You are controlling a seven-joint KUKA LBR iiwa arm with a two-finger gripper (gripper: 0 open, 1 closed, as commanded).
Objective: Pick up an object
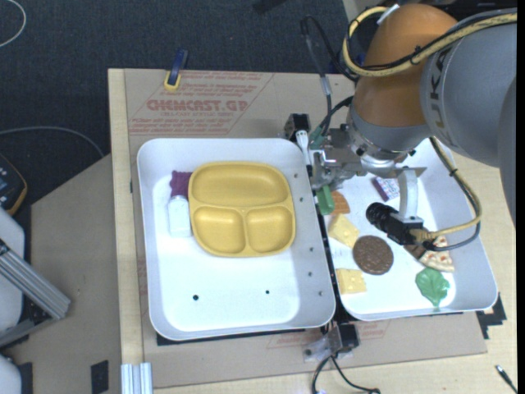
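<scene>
My gripper (332, 176) hangs over the left edge of the right bin (469, 249), under the orange wrist band. Just below it lie a small green piece (326, 200) and an orange piece (340, 207). Further down the bin are a yellow cheese wedge (344, 231), a brown round cookie (373, 254) and a second yellow cheese piece (351, 281). A green leaf (432, 286) and a pizza slice (437, 258) sit at the bin's right front. A purple wrapper (385, 189) shows partly behind the arm.
The left bin (238, 306) holds a yellow divided plate (242, 208), with a purple item (179, 183) and a white bottle (178, 217) at its left side. Both bins rest on a cardboard sheet (205, 97). A narrow ridge separates the bins.
</scene>
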